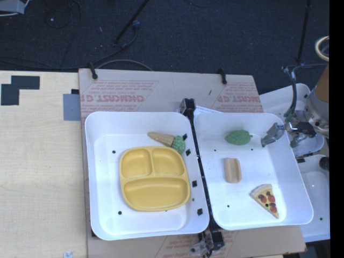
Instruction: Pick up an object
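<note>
In right bin (301,198): pizza slice (266,199), bun (232,170), green toy (238,137).

The arm (321,98) behind the gripper (284,134) is mostly cut off at the right edge; the gripper's finger spread is too unclear to tell.

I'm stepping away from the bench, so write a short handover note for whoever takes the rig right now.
Gripper: open, holding nothing, at the right bin's upper right edge.
Right bin: green leafy toy near the top, left of the gripper; tan hot dog bun in the middle; pizza slice at the lower right.
Left bin: yellow divided plate, with an ice cream cone just above it.
Done: nothing picked yet.
Left: lower onto one object, close, lift. The green toy looks the closest pick.
</note>
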Controlling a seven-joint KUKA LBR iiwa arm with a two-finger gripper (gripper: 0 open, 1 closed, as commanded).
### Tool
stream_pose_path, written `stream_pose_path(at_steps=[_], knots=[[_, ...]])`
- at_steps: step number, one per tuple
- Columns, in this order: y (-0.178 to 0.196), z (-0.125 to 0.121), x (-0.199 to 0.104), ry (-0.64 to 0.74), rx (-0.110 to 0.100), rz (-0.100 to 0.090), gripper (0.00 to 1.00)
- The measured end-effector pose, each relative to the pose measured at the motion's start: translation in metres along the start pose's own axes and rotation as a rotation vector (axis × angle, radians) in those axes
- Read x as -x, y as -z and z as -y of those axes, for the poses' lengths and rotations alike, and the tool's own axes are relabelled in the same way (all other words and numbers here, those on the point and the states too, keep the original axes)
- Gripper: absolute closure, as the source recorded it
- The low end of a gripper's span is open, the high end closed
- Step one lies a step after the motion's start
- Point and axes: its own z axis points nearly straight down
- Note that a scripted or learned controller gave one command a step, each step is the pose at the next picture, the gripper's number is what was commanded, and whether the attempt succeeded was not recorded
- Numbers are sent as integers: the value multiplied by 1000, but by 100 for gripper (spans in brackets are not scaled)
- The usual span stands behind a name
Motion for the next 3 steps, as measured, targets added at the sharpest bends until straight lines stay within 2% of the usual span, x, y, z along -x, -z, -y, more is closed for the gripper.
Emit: stream_pose_path(at_steps=[1,2,3], knots=[[7,-2,0,3,11,3,0],[-54,-12,-4,6,6,1,0],[-121,-11,-8,3,3,-1,0]])
